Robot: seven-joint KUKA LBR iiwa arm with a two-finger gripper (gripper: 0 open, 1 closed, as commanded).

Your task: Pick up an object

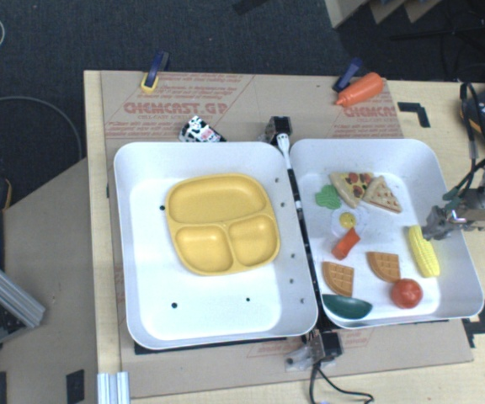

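Observation:
The right bin [445, 162] holds several toy foods: two pizza slices [365, 189], a green leafy piece [327, 197], a fried egg [347, 220], a small orange-red carrot [345, 243], two waffle pieces [338, 277], a red tomato [406, 293], a yellow corn cob [423, 251] and a dark green piece [347, 308] at the front rim. My gripper [438, 227] reaches in from the right, over the bin's right side. It sits just above and to the right of the corn cob's upper end. Nothing is seen held in it.
The left bin [141, 268] carries a yellow divided plate [222, 223]. Outside the bins on the board lie an orange carrot toy [360, 89], a black-and-white toy [199, 130] and a yellow-blue clamp [151, 76]. Cables run by the right edge.

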